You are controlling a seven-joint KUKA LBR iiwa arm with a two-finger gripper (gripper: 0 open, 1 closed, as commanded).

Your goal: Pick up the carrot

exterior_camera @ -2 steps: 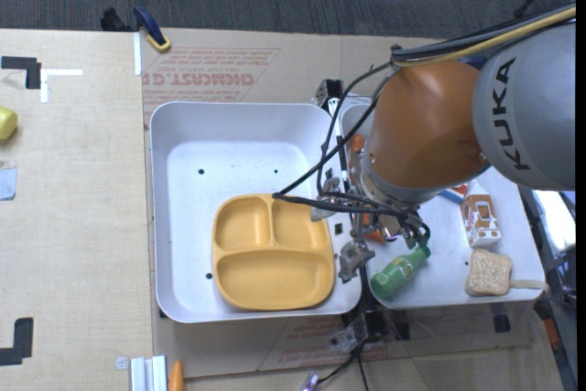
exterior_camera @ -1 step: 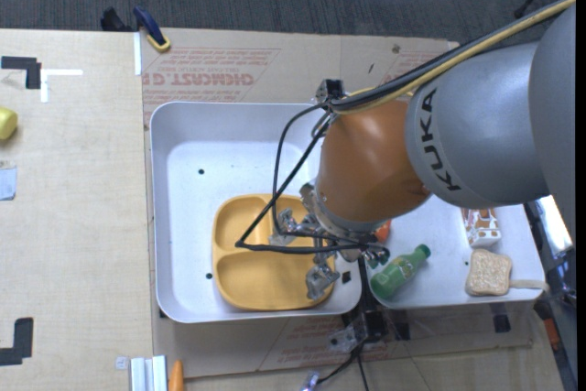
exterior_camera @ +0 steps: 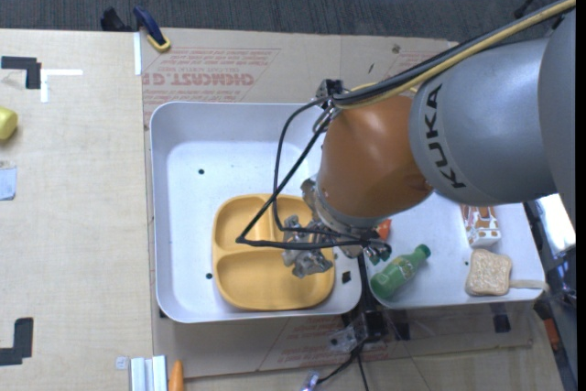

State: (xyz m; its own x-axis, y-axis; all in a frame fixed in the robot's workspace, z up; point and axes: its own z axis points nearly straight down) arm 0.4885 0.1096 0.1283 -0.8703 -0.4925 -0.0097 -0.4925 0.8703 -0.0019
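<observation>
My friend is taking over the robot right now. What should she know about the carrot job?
Gripper: low over the yellow divided plate in the left bin; I cannot tell its finger state, and nothing shows held.
Carrot: likely the small orange-red piece peeking out beside the wrist in the right bin, mostly hidden by the arm.
Nearby: green bottle, toast slice.
Done: no pickup visible.
Left: find, grasp and lift the carrot.

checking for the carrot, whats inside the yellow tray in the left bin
The yellow tray has two compartments, both bare where visible. The gripper hangs over its right side, hiding that part. A small orange piece peeks out beside the arm.
</observation>
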